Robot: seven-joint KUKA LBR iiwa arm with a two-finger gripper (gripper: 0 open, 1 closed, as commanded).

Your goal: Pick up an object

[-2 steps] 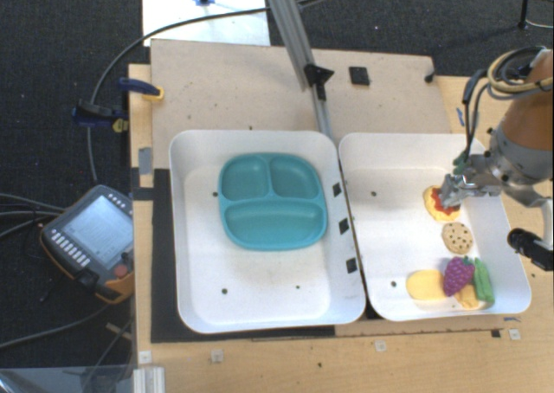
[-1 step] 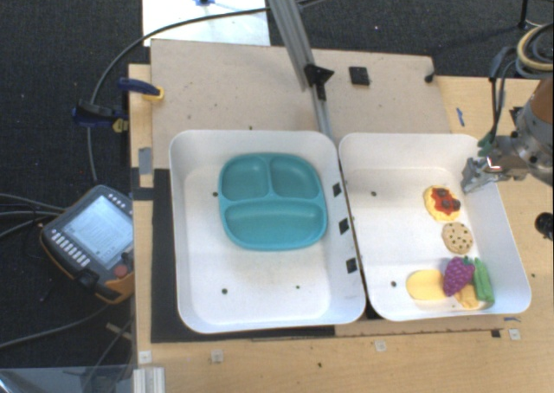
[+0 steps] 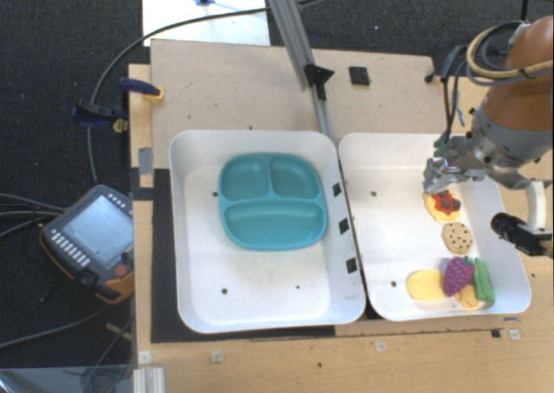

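My gripper (image 3: 437, 179) hangs over the right bin (image 3: 381, 235), just above and to the left of a small toy pizza slice (image 3: 443, 204) with red topping. Below that lies a round cookie (image 3: 456, 236). Near the bin's front right corner sit a yellow lemon-like piece (image 3: 424, 285), purple grapes (image 3: 458, 273) and a green vegetable (image 3: 482, 281). Nothing shows between the gripper and the pizza slice from this angle.
The left bin (image 3: 199, 296) holds a teal divided plate (image 3: 273, 201). A slanted metal pole (image 3: 290, 19) crosses the back of the bench. A teach pendant (image 3: 91, 240) lies off the bench at left, with cables around it.
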